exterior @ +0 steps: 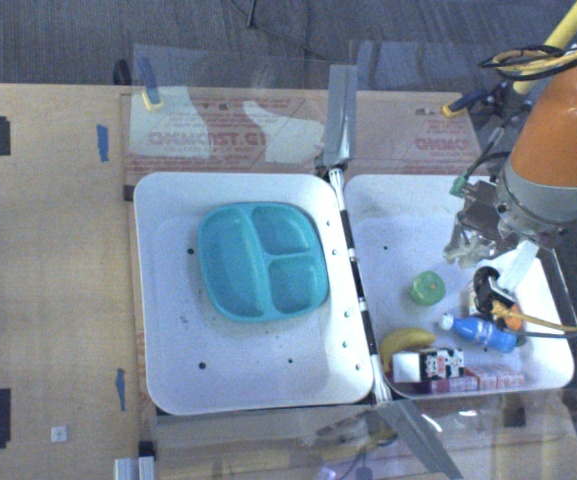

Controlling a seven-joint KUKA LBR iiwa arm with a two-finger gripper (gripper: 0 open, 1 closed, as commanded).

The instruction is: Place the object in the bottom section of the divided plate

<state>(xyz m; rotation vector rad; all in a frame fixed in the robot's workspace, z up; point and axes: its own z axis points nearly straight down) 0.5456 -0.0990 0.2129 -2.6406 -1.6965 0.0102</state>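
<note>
A teal divided plate [263,261] lies in the left bin [168,358], with one long section on its left and two smaller sections on its right. My gripper [465,246] hangs over the upper middle of the right bin [388,218], above and to the right of a small green round object [428,288]. I see nothing held in it. The plate's sections hold nothing.
Along the right bin's lower edge lie a yellow banana [406,341], a blue bottle with a white cap [483,333] and a dark, white and red carton [438,365]. A metal divider [353,268] separates the bins.
</note>
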